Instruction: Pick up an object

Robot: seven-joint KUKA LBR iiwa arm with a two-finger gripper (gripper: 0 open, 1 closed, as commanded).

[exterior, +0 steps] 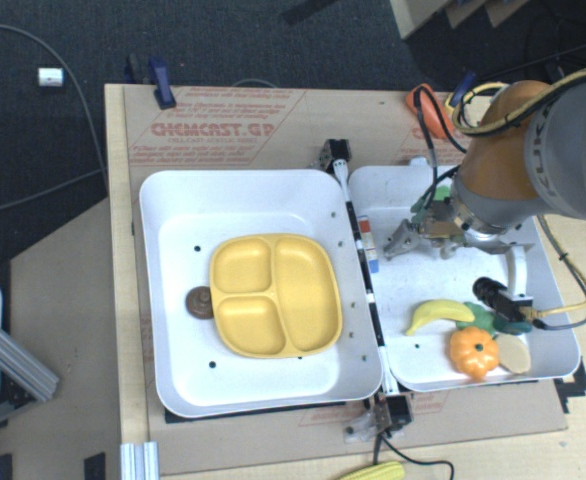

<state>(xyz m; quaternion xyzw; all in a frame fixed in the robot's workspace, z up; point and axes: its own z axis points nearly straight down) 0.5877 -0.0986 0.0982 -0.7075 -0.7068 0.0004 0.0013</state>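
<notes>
Camera view report, operator: I read the gripper (pixel 413 238) over the back left part of the right bin (pixel 423 363); I could not tell whether it was set wide or narrow; I saw no object held in it.

Supervisor: State where the candidates lay.

Operator: The banana (pixel 438 314) lay toward the front of the same bin, apart from the gripper; the orange fruit (pixel 473 352) sat just beside it at the front right, against a beige piece (pixel 516 356); the yellow plate (pixel 273 293) and a brown disc (pixel 199 302) at its left edge were in the left bin (pixel 173 228), well apart.

Supervisor: List the hazards.

Operator: I judged three; first, a close at that position would likely have caught only air, since I saw no object next to the gripper; second, the banana's curve could have let it roll out of an off-centre grasp; third, the fruit crowded near the front wall, so a descent there could have pushed one piece into another or struck the rim; the wrist also hid part of the bin from me, which would have made a hold hard to confirm.
</notes>
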